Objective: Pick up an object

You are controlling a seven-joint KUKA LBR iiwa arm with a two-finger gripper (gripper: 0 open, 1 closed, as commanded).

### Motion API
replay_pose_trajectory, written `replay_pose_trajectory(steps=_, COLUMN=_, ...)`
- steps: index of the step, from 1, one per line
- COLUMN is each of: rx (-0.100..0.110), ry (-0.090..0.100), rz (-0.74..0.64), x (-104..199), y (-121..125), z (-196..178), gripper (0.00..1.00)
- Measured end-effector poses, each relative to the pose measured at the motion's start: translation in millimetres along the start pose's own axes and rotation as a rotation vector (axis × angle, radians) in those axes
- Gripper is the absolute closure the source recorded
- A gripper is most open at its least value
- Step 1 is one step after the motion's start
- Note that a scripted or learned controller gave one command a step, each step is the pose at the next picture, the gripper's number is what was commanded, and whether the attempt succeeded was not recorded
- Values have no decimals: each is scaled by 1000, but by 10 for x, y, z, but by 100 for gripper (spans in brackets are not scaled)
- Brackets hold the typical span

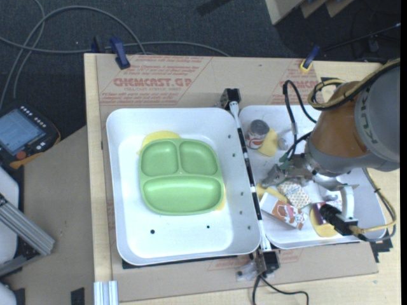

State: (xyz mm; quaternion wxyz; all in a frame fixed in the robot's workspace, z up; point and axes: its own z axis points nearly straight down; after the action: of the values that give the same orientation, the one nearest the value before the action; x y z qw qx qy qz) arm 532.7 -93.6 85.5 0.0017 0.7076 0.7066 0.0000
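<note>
The right bin (375, 202) holds a small pile of things. A silver and red can (257, 132) lies at its far left, next to a yellow piece (270, 143). Nearer the front lie a speckled pale packet (296, 194) and an orange and white carton (283, 210). A yellow item (324, 229) lies at the front edge. My gripper (283, 170) is low over the pile, just above the speckled packet and left of the orange-banded wrist (337, 135). The clutter hides its tips.
The left bin (127, 234) holds a green three-compartment plate (181, 176) resting on a yellow plate (160, 135). A black clamp (230, 97) sits at the far end of the divider between the bins. The cardboard bench (165, 78) surrounds both bins.
</note>
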Motion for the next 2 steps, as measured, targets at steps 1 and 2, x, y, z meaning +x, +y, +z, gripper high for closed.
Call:
replay_pose_trajectory(steps=1, rx=2, ry=2, rz=0, x=-90, y=-273, z=6, gripper=0)
replay_pose_trajectory(steps=2, rx=2, ry=2, rz=-3, x=-199, y=958, z=8, gripper=0)
